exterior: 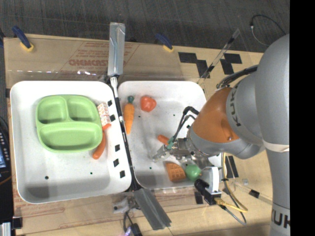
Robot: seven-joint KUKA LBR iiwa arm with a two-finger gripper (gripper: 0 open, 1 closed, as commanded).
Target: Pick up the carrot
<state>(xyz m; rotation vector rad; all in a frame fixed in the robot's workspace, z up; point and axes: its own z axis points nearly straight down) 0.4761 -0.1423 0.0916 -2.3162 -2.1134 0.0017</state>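
Orange plastic carrot w/ green top lies along right white bin's left wall. Claw near bin's middle, well apart from carrot; grip state can't tell.

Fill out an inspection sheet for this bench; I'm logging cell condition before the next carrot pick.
Surface: two white bins side by side, left bin and right bin, on cardboard.
Job's things: carrot lies in the right bin by the divider, untouched.
Clutter: green divided plate, orange sausage-like piece and small printed packet in the left bin; red piece, small orange piece, waffle-like piece and green piece in the right bin.
Hand: hand low in the right bin, apart from the carrot; fingers unclear.
Cables: black cable looping at the wrist; loose wires off the bench.
Surroundings: blue clamps on the cardboard edge; dark floor.
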